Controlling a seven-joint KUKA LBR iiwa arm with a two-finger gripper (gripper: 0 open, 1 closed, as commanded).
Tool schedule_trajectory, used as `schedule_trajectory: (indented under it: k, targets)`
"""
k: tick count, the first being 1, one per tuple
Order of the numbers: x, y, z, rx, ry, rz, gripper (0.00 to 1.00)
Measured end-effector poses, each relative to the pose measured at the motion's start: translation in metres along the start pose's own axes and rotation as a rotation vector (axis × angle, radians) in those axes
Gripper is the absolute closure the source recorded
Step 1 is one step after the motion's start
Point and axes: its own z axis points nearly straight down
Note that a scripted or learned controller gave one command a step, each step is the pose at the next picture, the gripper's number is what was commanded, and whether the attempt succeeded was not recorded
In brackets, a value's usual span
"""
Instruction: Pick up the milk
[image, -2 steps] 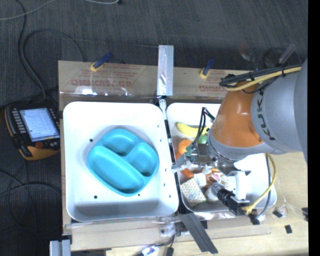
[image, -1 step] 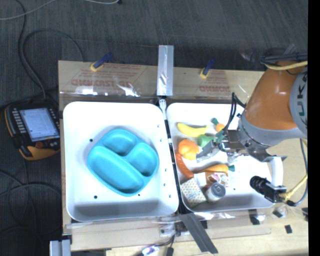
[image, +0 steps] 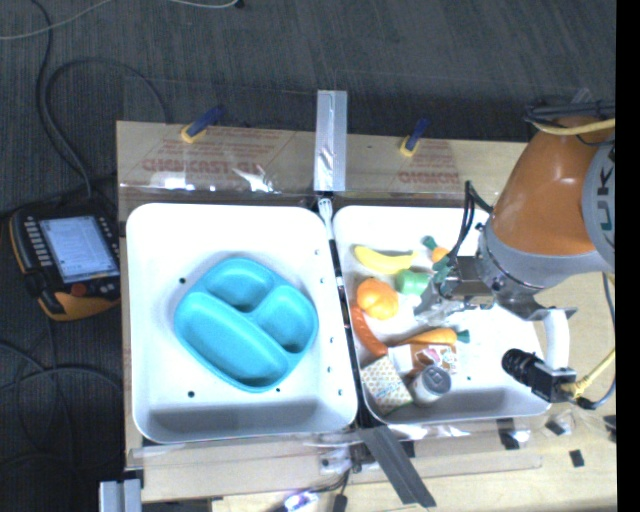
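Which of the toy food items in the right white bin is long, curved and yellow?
The yellow plastic banana, lying at the far end of the right white bin; the round orange fruit just below it is ball-shaped.

Blue tray (image: 245, 320), banana (image: 383, 259), orange (image: 377, 297)

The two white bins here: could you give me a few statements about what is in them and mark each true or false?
1. A blue divided plate lies in the left bin. True.
2. The banana lies in the left bin. False: it lies in the right bin, near its far edge.
3. The end effector is over the right bin. True.
4. The milk lies on the blue plate. False: it lies in the right bin, toward the near edge.
5. An orange fruit sits just below the banana in the picture. True.
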Motion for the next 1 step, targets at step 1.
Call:
schedule_trajectory:
  k: [1]
  targets:
    - [0.0908, 0.0175, -0.1032, -0.005, -0.003, -0.079, 1.0]
